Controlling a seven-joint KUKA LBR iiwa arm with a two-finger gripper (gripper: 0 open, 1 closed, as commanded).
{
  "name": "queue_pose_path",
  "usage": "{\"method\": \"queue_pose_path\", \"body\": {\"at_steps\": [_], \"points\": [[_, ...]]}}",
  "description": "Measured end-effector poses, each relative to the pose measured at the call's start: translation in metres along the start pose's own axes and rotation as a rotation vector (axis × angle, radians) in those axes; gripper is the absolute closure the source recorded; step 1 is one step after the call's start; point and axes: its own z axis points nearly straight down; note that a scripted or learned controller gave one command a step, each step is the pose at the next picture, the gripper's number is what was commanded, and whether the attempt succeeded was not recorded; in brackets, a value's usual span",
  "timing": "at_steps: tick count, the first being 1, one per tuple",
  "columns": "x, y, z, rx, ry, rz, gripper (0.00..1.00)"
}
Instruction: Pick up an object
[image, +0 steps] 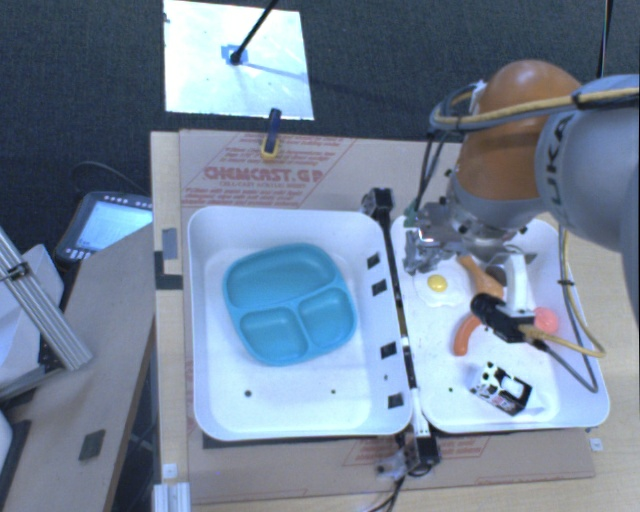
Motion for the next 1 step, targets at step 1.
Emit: {"method": "queue_pose_path", "body": {"at_steps": [1], "points": [[0.052,-0.0094,0.019,0.0,0.001,-0.001,1.0]]}}
